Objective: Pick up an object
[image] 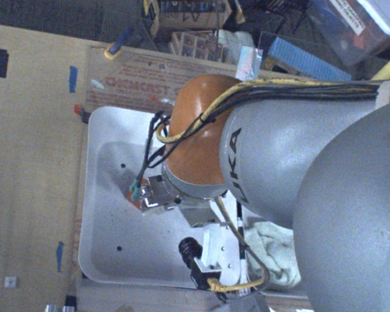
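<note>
We cannot tell how the jaws stand: the gripper (147, 197) is foreshortened under the wrist, its metal tip low in the white bin (101, 203). We count one small object (134, 191) with green and orange-red parts, touching the gripper tip at its nine o'clock side; whether it sits between the jaws we cannot tell. We count one pale cloth (276, 252), crumpled, at about four o'clock from the gripper, well apart from it and partly covered by the arm (304, 153). We count one bin in view and one arm. The arm's orange band (192, 126) lies at twelve o'clock from the gripper, with cables (293, 83) running along it.
</note>
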Tool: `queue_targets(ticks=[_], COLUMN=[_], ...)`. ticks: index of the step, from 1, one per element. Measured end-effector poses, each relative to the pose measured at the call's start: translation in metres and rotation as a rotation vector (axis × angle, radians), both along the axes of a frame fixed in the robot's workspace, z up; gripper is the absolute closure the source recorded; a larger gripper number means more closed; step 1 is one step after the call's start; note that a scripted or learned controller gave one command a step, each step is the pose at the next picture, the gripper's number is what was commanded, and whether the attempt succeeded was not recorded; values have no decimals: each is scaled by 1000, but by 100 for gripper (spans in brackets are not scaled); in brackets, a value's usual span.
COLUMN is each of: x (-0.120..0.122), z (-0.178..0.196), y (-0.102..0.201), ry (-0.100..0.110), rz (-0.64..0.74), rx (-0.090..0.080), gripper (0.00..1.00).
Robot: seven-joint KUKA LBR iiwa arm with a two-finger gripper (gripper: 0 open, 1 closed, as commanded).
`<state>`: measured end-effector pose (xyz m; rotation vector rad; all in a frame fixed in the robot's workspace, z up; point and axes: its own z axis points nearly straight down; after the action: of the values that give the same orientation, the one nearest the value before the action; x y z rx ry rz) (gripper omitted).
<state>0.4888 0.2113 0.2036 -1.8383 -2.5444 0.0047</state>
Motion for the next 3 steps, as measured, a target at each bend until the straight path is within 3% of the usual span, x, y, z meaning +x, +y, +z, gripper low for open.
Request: queue_targets(ticks=[1, 2, 3], x=[1, -10, 31], z=[10, 20, 70], y=[0, -19, -32], ry=[-2, -1, -7], rz=[0, 170, -21], rx=[0, 1, 0], gripper=[100, 100, 100])
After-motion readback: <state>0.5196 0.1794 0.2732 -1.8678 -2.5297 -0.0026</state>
